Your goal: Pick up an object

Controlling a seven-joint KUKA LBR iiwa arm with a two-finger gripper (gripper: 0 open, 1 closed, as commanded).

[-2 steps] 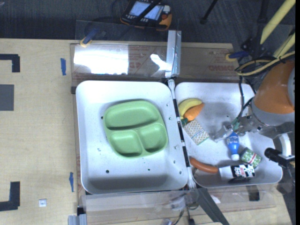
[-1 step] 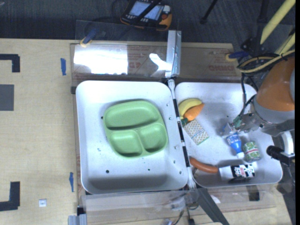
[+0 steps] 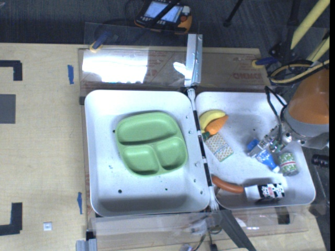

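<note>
Jaws state: cannot tell, the gripper (image 3: 273, 140) is too small and cluttered to read. It sits low in the right bin (image 3: 246, 106), over a blue packet (image 3: 264, 156), with a green can (image 3: 288, 162) just beside. Also in this bin: banana (image 3: 209, 117), carrot (image 3: 216, 123), patterned box (image 3: 220, 147), sausage (image 3: 228, 185), bottle (image 3: 268, 191). Left bin (image 3: 97, 140) holds a green tray (image 3: 152, 141).

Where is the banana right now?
In the camera view, the banana lies in the right bin, at its upper-left corner by the divider, touching the carrot just below it.
</note>
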